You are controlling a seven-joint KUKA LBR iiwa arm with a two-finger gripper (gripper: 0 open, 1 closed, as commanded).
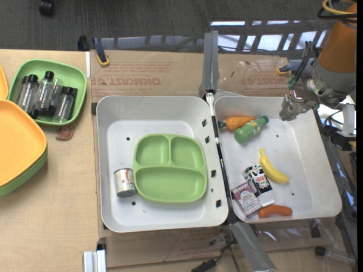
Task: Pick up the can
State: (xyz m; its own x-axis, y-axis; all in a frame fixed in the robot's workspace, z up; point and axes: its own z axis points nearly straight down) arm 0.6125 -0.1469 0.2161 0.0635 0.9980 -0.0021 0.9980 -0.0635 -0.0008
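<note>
green plate [170, 169], banana [273, 167], green bottle [250, 129], carrot [238, 121]

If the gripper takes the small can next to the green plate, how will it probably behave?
The can looks rigid, so it should keep its shape under a squeeze. Its wall seems smooth and curved, so it might slip. It appears upright but slightly tilted, touching the plate, so a sideways push could tip it, and then it may roll.
</note>
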